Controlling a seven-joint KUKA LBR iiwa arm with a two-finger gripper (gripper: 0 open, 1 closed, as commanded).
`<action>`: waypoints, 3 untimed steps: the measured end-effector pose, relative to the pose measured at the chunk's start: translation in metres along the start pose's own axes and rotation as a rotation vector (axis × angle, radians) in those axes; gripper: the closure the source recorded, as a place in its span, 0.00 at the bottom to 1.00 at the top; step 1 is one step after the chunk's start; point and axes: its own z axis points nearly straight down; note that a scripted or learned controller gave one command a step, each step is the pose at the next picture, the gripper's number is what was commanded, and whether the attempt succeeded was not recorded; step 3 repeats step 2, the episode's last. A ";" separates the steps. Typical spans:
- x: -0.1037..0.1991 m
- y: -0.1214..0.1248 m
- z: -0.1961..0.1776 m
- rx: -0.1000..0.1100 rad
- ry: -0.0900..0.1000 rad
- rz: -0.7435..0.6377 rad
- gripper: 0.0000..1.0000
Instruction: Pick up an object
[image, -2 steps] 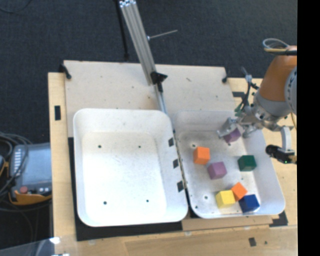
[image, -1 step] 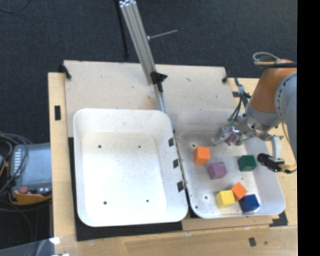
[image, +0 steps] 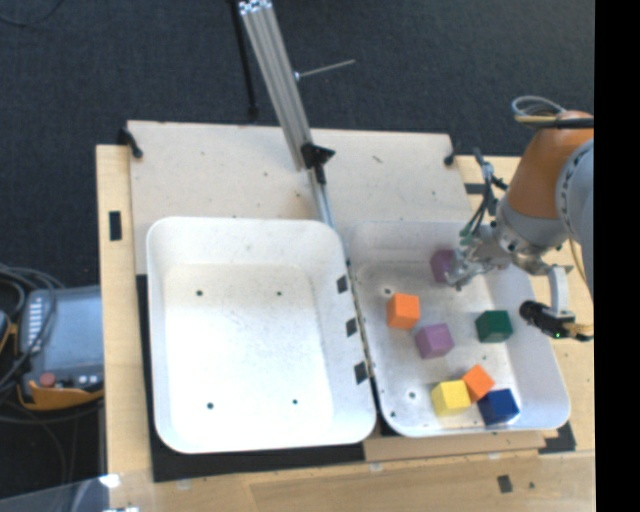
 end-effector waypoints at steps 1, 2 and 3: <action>-0.002 0.003 -0.044 -0.004 0.004 0.000 1.00; -0.006 0.013 -0.093 -0.005 0.004 -0.005 1.00; -0.006 0.013 -0.093 -0.005 0.004 -0.005 1.00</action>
